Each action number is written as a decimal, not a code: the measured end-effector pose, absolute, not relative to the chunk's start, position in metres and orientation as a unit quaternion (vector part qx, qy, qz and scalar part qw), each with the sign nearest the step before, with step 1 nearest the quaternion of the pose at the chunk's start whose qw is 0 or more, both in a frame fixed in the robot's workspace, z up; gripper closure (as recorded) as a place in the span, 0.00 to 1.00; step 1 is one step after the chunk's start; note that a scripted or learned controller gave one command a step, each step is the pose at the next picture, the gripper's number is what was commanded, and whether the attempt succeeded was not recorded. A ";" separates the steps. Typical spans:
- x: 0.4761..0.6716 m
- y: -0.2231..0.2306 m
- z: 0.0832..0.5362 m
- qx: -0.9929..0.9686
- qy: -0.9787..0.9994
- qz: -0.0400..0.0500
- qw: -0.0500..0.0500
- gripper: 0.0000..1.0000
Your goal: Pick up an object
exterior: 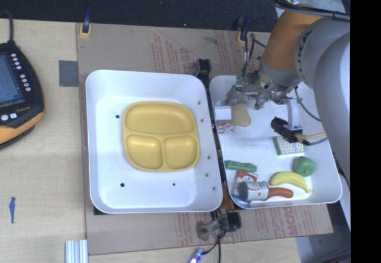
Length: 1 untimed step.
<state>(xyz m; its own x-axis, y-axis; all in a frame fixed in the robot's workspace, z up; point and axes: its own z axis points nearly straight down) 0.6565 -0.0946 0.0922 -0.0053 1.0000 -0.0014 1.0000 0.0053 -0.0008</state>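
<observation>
Gripper [247,96] over the right bin's [324,196] far-left corner, above a tan piece [241,115]; I cannot tell how its fingers stand. I judge the piece light, flat, best pinched across its edges.

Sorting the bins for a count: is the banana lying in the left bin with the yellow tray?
No, the banana lies in the right bin.

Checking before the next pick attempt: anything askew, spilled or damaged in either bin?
Nothing stands out. The yellow divided tray lies flat in the left bin; the banana and green apple sit loose in the right bin.
</observation>
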 end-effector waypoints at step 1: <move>0.657 -0.095 0.103 0.705 0.710 -0.001 0.000 1.00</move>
<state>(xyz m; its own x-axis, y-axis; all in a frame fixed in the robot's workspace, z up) 0.6567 -0.0951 0.1026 -0.0074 1.0000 -0.0019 1.0000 0.0074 -0.0008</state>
